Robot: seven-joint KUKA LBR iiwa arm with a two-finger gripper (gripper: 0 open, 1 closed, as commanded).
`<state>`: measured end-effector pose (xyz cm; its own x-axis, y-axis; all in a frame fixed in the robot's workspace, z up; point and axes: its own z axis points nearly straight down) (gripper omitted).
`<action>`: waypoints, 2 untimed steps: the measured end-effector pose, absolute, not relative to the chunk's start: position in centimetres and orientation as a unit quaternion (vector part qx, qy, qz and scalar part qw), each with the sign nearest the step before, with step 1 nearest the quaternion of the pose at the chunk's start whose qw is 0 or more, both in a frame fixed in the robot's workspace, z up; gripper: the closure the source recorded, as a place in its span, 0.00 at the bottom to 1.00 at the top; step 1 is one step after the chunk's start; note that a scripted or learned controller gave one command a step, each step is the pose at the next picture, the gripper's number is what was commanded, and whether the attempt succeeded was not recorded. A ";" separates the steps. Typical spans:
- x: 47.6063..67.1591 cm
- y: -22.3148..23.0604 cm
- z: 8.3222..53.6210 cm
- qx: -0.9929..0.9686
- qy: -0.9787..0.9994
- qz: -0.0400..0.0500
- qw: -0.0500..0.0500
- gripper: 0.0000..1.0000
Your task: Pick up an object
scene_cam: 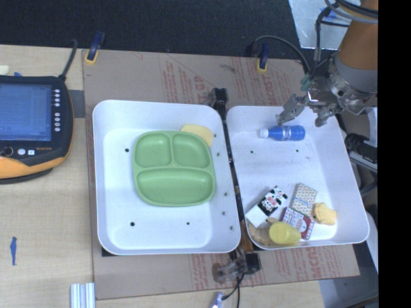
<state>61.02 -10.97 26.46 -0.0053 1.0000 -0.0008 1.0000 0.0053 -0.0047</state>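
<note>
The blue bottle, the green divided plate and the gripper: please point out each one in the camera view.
blue bottle [287, 133], camera view, on the middle of its blue body.
green divided plate [173, 167], camera view, on the ridge between its compartments.
gripper [310, 112], camera view, midway between its two spread fingertips.

plate [173, 169] in left bin [112, 230], bottle [284, 133] in right bin [350, 191]

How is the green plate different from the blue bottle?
The green plate is big and flat; the blue bottle is small and round, lying on its side. The green plate sits in the left bin, the blue bottle in the right bin, close under the gripper. Both rest on white bin floors.
</note>
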 end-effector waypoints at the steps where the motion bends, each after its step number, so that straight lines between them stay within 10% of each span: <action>1: 60.5 -12.7 24.9 -0.705 -0.709 0.003 0.001 0.00; 2: 65.6 -13.8 16.6 -0.705 -0.709 0.003 0.001 0.00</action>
